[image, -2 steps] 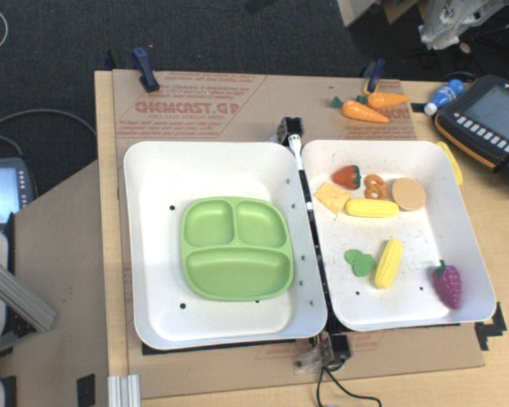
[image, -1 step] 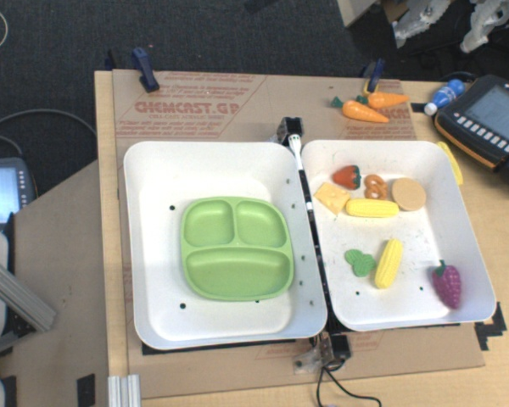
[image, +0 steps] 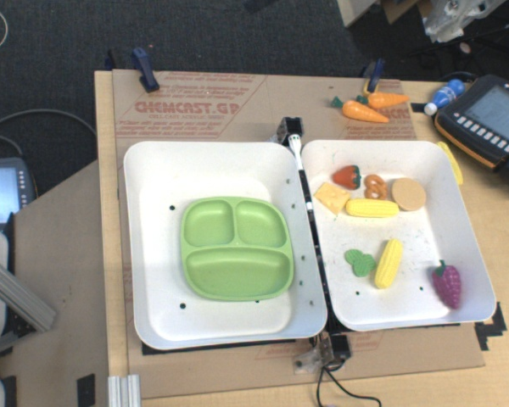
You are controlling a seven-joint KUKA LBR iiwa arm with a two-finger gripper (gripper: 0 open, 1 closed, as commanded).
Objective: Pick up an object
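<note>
The right bin [image: 471, 227] holds several toy foods: a red strawberry [image: 346, 176], a brown pretzel [image: 374, 185], a round tan cookie [image: 409, 194], a yellow cheese wedge [image: 331, 198], a yellow banana [image: 371, 209], a green leafy piece [image: 360, 262], a corn cob [image: 388, 263] and purple grapes [image: 447, 285]. A grey-white mechanism that looks like the gripper [image: 460, 7] hangs at the top right, far beyond the bins and over the dark floor. Nothing shows between its parts.
The left bin [image: 144, 227] holds a green divided plate [image: 236, 248]. On the bench behind the right bin lie two toy carrots [image: 369, 108], a blue bottle [image: 445, 96] and a black handheld pendant [image: 483, 125]. Blue clamps [image: 144, 69] grip the back edge.
</note>
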